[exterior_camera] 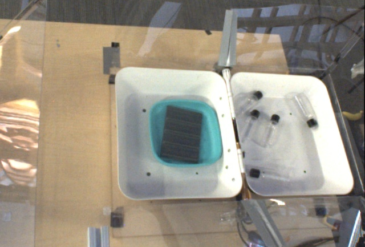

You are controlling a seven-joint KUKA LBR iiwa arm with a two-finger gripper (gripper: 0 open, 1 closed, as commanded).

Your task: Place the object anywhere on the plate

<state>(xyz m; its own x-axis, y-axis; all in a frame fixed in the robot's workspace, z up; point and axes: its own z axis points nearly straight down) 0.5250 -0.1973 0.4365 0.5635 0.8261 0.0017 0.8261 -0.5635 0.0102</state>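
Observation:
A teal plate (212, 126) sits in the middle of the left white bin (134, 143). A dark ribbed rectangular block (182, 134) lies flat on the plate, its long side running front to back. In the right white bin (333, 143) lie several clear vials with black caps: one near the back left (255, 95), one at the left (251, 115), one in the middle (271, 126), one at the right (304, 110), and one near the front (258, 173).
A grey metal post (227, 40) rises behind the seam between the two bins. A small dark bracket (112, 60) stands on the wooden bench behind the left bin. Metal frame parts and cables (325, 29) sit at the back right.

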